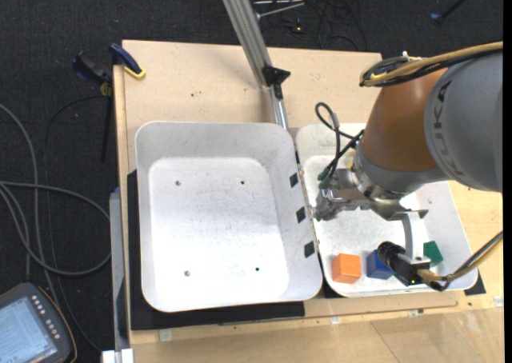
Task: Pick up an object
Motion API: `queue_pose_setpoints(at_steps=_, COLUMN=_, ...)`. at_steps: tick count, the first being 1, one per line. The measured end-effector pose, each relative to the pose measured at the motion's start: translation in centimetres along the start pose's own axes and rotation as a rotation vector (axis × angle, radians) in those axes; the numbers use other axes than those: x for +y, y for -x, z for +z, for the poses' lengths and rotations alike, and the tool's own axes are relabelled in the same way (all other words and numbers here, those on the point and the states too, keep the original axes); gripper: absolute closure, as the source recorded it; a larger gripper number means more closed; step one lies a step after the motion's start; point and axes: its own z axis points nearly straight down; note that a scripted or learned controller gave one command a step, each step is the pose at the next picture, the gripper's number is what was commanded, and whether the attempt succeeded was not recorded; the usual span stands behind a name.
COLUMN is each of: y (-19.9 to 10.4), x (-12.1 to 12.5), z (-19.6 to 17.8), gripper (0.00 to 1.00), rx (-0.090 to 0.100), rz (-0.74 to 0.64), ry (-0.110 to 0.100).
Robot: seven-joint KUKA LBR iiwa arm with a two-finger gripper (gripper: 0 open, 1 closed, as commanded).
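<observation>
The arm hangs over the right bin (pixel 458 211), its gripper (pixel 330 203) near the bin's left wall; whether it's clenched, I can't tell. Reaching stage, I'd say. The orange block (pixel 346 268) lies just below, the blue block (pixel 378 265) beside it, so next it must shift and descend.
</observation>
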Motion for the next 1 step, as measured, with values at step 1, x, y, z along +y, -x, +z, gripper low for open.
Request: queue_pose_setpoints(at_steps=1, y=-4.99, x=0.08, z=-1.53, gripper=1.0, rx=0.0, rz=0.0, ry=0.004)
